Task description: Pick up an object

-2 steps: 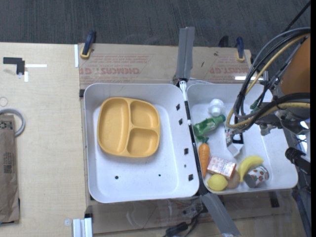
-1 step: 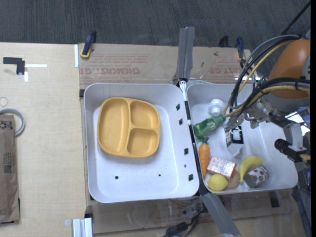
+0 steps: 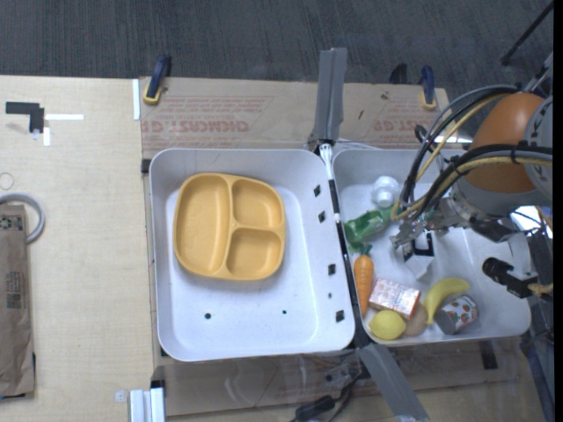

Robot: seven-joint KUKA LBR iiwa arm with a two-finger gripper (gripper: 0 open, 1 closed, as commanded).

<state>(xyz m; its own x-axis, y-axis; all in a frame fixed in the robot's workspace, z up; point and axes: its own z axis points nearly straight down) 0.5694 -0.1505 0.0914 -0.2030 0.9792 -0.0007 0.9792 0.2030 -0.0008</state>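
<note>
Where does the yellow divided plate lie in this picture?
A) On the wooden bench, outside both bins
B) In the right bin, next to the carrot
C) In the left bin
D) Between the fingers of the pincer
C. The yellow divided plate lies flat in the left bin, while the carrot and the other small things lie in the right bin, where the arm reaches in.

This is a robotics lab rather than a home or kitchen. Two shallow white bins (image 3: 167, 262) sit on a pale wooden tabletop (image 3: 79, 236), with printed cardboard (image 3: 229, 117) held by blue clamps (image 3: 158, 77). A grey arm with an orange band (image 3: 510, 139) and bundled cables (image 3: 440, 165) reaches in. Dark carpet (image 3: 220, 16) covers the floor beyond.
</note>
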